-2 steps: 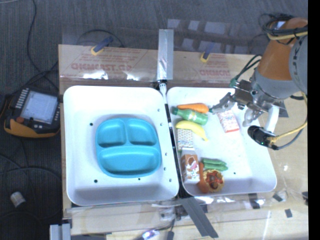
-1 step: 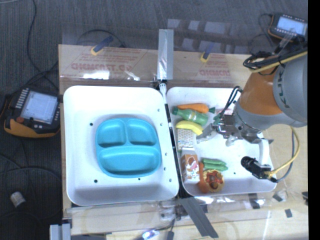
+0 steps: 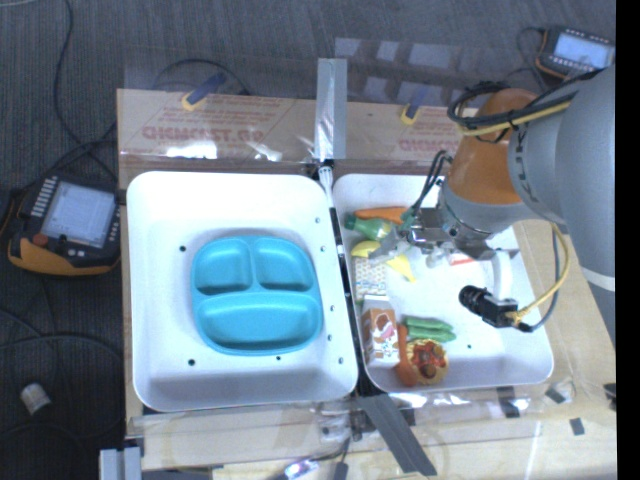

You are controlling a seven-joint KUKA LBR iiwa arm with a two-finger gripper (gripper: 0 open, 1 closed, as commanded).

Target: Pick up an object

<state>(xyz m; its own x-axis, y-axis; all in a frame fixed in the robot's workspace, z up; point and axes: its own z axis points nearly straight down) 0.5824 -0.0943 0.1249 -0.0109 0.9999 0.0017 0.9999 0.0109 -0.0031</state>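
The right bin (image 3: 520, 363) holds several small toy foods: an orange carrot (image 3: 380, 213), a yellow-green piece (image 3: 368, 228), a yellow piece (image 3: 400, 265), a grey patterned packet (image 3: 371, 279), a red-and-white box (image 3: 379, 336), a green pod (image 3: 430, 328) and a red item (image 3: 424, 360). My gripper (image 3: 428, 238) reaches down into the upper middle of this bin, just right of the carrot and above the yellow piece. Its fingertips are masked by the wrist and the clutter.
The left bin (image 3: 160, 358) bears a blue divided tray (image 3: 257, 293). A black cable connector (image 3: 485, 305) hangs over the right bin's right half. A teach pendant (image 3: 65, 223) lies on the floor at the left. A clear upright divider (image 3: 331, 108) stands behind the bins.
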